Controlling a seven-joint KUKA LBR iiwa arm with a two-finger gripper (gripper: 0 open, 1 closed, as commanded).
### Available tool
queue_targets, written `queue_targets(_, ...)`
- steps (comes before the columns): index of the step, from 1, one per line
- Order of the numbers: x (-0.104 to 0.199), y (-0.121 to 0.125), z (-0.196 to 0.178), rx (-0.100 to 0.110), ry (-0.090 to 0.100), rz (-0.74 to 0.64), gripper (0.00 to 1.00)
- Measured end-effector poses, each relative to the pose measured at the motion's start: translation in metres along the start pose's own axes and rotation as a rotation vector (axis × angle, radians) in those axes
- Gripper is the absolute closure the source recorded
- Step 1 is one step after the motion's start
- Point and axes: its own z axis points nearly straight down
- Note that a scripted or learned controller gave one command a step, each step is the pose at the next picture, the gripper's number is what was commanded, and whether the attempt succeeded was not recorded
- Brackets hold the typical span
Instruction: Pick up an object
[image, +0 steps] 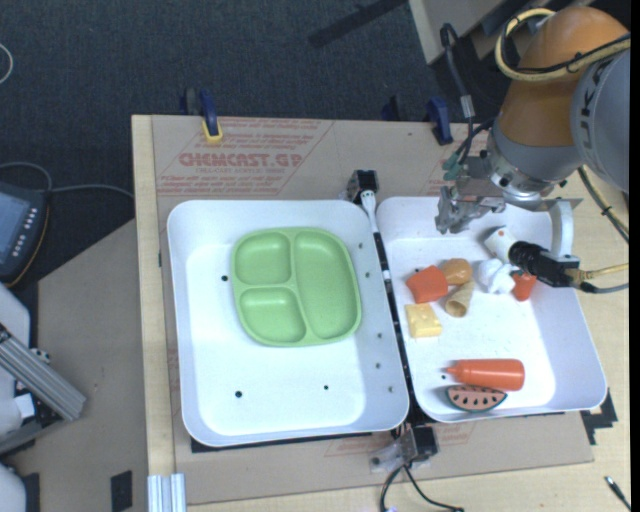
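Note:
My gripper hangs over the back left part of the right bin, with nothing seen in it. Just in front of it lie a tan bread piece, an orange-red block and a tan cone. A yellow cheese wedge sits closer to the bin's left wall. Near the front lie a red bottle and a watermelon slice. To the gripper's right are a white piece and a small red piece.
The left bin holds a green divided plate. A black ridge separates the two bins. A black cable fitting on the arm reaches over the right bin's back right.

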Motion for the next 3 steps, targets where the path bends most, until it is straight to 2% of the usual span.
queue_targets(1,0.0333,0.0036,-0.0049,0.002,-0.001,0.003,1.0)
queue_targets(3,0.0312,0.008,0.0022,0.004,-0.002,0.005,1.0)
